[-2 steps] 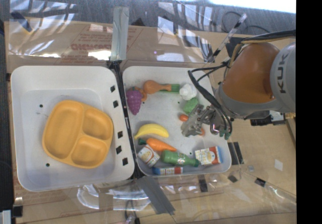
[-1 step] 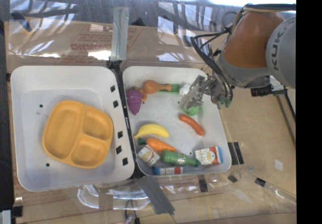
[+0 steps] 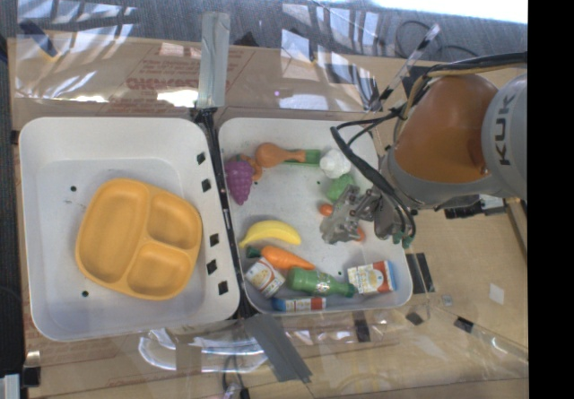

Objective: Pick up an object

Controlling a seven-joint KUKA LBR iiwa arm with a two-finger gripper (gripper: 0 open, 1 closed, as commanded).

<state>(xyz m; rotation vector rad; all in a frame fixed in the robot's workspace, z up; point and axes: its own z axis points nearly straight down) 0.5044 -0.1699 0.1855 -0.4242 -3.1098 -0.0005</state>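
From the overhead camera I see my arm (image 3: 448, 133) reaching in from the right over the right bin (image 3: 381, 133), its orange band above the wrist. The gripper (image 3: 345, 220) sits low inside that bin, just right of the banana (image 3: 271, 232), which I'll use as my landmark. I cannot tell whether the fingers are spread or pressed together; nothing is visibly pinched between them.

Above the banana, near the divider, lies a purple bunch of grapes (image 3: 239, 178). Farther up and to the right is an orange gourd-shaped toy (image 3: 280, 155) with a green stem end, and beyond it a white round piece (image 3: 335, 164). Just below the banana rests a carrot (image 3: 285, 258), then a green bottle (image 3: 319, 282), a small can (image 3: 262, 277) and a small carton (image 3: 371, 278) to the lower right.

Well left of the banana, in the left bin (image 3: 54, 142), lies a yellow divided tray (image 3: 136, 238).
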